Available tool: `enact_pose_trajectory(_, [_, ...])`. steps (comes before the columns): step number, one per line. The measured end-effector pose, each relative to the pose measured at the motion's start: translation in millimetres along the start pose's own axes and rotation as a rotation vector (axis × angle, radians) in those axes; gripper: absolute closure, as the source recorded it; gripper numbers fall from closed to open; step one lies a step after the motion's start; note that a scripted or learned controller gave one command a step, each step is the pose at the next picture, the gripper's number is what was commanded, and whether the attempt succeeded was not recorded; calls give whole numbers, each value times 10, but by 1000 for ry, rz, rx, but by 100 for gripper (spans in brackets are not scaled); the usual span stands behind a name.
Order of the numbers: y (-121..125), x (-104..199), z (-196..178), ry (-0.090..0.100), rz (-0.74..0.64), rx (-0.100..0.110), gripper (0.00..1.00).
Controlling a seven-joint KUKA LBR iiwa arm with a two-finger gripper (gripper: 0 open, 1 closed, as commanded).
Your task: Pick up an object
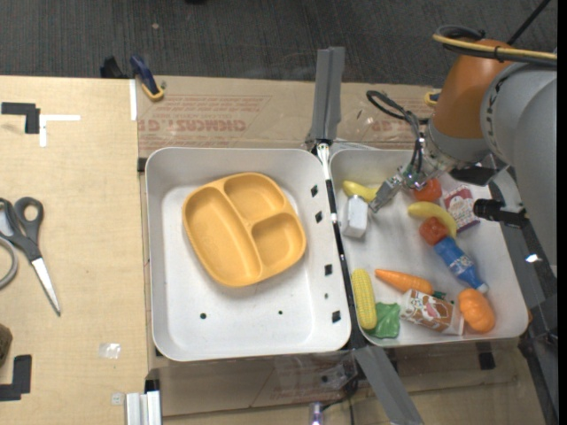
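My gripper [387, 193] hangs low over the upper left part of the right bin [507, 253], right of centre in the frame, with my grey arm and its orange band [465, 96] reaching in from the upper right. The fingers point down and to the left; whether they stand wide or narrow I cannot tell, and I see nothing clearly between them.

Just left of the fingertips lies a small white block [355, 217], and above it a yellow banana [359, 188] close to the bin's left wall. To the right of my wrist sit a red tomato-like piece [431, 189], a second yellow banana [431, 213], another red piece [433, 230] and a small white-and-red carton [459, 209]. Below them lies a blue bottle [461, 264] on a slant. Along the lower part of the bin are a corn cob [363, 297], a green piece [386, 319], a carrot [404, 281], a printed packet [431, 312] and an orange fruit [476, 311].

The left bin [168, 264] holds a yellow divided plate [244, 227]. Scissors [31, 246] lie on the bench at the far left of the frame.
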State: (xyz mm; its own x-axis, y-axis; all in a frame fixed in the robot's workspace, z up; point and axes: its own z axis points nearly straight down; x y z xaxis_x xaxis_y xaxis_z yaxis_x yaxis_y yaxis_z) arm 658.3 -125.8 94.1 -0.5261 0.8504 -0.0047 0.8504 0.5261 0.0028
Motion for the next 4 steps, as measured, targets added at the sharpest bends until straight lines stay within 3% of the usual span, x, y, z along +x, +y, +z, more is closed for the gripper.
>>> enact_pose_trajectory(1, [-831,33,15,3,-15,3,0])
enact_pose_trajectory(2, [-1123,446,19,4,76,4,0])
enact_pose_trajectory(3, [-1123,435,-71,3,75,3,100])
enact_pose_trajectory(4, [-732,661,-1925,2,370,5,100])
